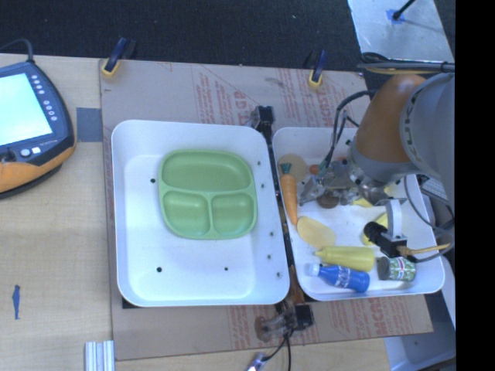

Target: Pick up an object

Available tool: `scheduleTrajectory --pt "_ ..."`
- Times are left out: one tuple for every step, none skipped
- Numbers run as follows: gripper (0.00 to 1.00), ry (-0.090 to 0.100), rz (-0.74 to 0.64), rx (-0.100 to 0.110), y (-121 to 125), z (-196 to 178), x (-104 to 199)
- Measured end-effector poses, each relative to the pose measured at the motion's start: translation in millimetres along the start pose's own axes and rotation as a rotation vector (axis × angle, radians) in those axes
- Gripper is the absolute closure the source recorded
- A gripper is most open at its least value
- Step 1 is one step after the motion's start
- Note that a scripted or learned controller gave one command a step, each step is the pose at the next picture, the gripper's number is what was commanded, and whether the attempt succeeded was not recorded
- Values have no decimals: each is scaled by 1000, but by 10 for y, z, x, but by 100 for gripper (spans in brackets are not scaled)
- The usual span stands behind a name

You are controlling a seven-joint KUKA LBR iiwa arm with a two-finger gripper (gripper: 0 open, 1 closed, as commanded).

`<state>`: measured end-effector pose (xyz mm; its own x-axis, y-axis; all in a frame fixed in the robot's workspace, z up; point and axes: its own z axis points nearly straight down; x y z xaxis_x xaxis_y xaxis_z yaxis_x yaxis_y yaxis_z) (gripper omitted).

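Note:
My gripper (328, 184) hangs low in the upper middle of the right bin (433, 284), under the grey arm with its orange band (387, 126). Just below it lies a small brown round thing (329, 202), touching or nearly touching it; I see nothing held. An orange carrot (288, 195) lies along the bin's left wall. Below the gripper are a pale yellow flat piece (313, 231), a yellow bottle (346, 257), a blue bottle (341, 277) and a small green can (399, 269). A yellow piece (362, 202) peeks out to the gripper's right.
The left bin (139, 269) holds a green divided plate (207, 194). A tablet-like pendant (27, 126) lies at the bench's far left. The ridge between the two bins (277, 207) runs close to the carrot.

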<state>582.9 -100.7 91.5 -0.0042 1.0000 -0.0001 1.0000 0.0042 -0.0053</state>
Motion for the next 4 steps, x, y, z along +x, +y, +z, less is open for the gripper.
scheduleTrajectory --pt "0 -6 4 -7 656 -24 14" --pt "0 -7 5 -1 724 -19 19" --pt "0 -6 4 0 725 -19 18" --pt "0 -1 0 0 56 0 -264"
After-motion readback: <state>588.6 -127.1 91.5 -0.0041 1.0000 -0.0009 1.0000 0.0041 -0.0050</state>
